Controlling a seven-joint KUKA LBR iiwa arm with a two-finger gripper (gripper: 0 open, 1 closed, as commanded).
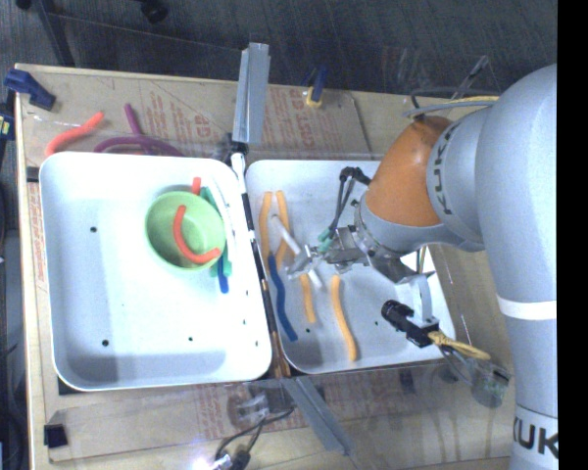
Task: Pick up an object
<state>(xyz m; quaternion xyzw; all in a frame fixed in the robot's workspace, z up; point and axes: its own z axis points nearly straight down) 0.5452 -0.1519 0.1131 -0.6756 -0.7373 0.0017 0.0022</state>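
Dark carpet surrounds the bench, where two white bins sit side by side; the left bin (98, 302) holds a green bowl (184, 231), the right bin (372, 355) a scatter of orange strips (344, 323) and a blue strip (280, 311). The gripper (309, 262) hangs low in the right bin, so this looks like the reach-and-grasp step. Whether its fingers are spread or closed I cannot tell (the metal blurs together). The orange strips lie just beside and below the tip, apparently ungrasped; next comes closing squarely on one.

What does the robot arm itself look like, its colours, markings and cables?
The arm is bulky, rounded and light grey, with an orange band above the wrist and a white ring lower down. Dark lettering "KU" marks its base. Thin dark cables run to the metallic gripper.
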